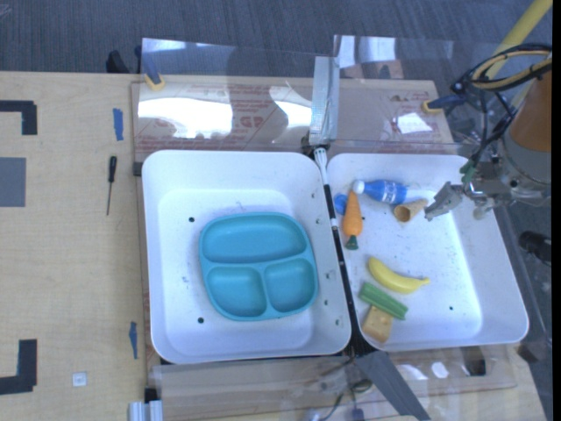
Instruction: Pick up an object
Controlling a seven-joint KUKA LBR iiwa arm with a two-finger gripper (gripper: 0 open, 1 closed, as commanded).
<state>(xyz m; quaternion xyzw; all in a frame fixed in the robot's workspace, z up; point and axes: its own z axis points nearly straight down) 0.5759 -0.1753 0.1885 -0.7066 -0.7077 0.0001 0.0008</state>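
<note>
We are seeing the arm (526,139) reaching in over the right bin (491,323), its claw (441,202) angling down-left, its opening beyond what we can tell, just beside the cone (406,210); the banana (394,276) is lying nearer the bin's front.

A pale wooden bench (61,261) fills the left and lower part of the view, marked with black corner shapes (24,117) and short strips of blue tape (117,123). A thin dark screwdriver (110,182) lies on it near the left bin. Beyond the bench's far edge runs dark grey-blue carpet (263,7). Clear plastic panels (228,103) stand behind the bins, catching bright glare from overhead light.
</note>
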